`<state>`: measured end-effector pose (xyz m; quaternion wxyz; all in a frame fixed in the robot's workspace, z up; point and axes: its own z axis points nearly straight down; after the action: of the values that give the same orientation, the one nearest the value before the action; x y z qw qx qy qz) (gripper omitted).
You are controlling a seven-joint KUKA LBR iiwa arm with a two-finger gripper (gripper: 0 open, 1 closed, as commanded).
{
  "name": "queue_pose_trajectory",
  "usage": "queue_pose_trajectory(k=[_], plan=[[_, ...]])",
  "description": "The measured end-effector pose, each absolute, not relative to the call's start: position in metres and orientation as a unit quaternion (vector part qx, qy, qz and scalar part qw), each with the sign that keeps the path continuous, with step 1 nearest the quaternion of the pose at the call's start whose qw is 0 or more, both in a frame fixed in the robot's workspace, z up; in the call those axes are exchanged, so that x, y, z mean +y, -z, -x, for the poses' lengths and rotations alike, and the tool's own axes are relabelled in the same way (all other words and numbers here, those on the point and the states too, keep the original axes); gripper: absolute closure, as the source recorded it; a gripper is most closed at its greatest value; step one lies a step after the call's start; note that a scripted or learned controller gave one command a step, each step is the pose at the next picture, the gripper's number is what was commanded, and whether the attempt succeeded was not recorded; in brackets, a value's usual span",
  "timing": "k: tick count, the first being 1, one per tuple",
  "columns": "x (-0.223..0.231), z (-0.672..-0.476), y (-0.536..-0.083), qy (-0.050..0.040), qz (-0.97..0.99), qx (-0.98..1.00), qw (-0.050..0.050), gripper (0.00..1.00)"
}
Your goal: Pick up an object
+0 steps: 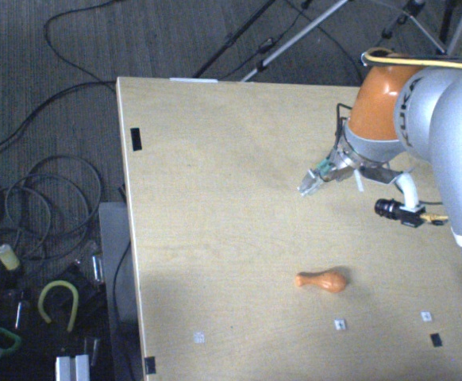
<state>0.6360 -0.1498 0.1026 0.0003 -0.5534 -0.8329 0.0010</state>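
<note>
1. The claw [312, 182] hung over the tan board [215, 213], right of centre, its tips pointing left and down. Whether it was released or clenched, I cannot tell; nothing showed in its grip.
2. Behind it rose the grey arm [441, 125] with its orange band [378, 101], reaching in from the right.
3. The orange object [323, 280], pear-shaped, lay on the board nearer the camera than the claw, well apart, almost straight below it in the view.
4. Its long axis ran left to right, narrow neck left, bulb right.
5. By my reckoning the claw would need to travel nearward and descend, jaws set across the neck.
</note>
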Motion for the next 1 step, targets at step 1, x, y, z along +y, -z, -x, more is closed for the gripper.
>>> queue_pose_trajectory(k=[1], plan=[[-0.1496,-0.6362,-0.1028,-0.0007,0.553,-0.833,0.000,0.00]])
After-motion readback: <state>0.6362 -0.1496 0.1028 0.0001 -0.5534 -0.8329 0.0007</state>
